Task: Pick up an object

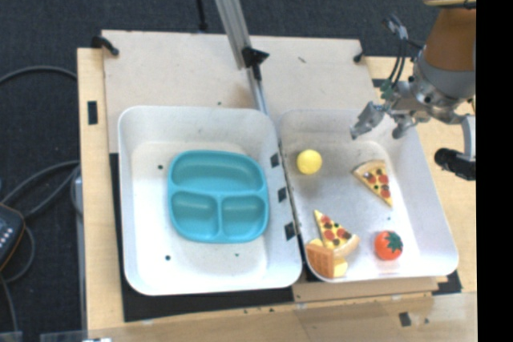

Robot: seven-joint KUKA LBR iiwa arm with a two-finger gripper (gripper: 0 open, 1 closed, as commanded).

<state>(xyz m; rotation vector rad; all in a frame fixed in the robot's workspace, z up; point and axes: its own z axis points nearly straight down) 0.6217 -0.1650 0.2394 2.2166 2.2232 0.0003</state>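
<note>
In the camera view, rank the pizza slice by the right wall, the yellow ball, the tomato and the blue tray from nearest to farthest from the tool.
1. Pizza slice: right bin, just below the tool.
2. Yellow ball: right bin, toward the divider.
3. Tomato: right bin's front corner.
4. Blue tray: left bin, farthest.

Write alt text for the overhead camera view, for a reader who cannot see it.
The gripper hovers open over the back edge of the right bin, holding nothing. Below it lie a yellow ball, two pizza slices and a tomato. The left bin holds a blue divided tray.
</note>
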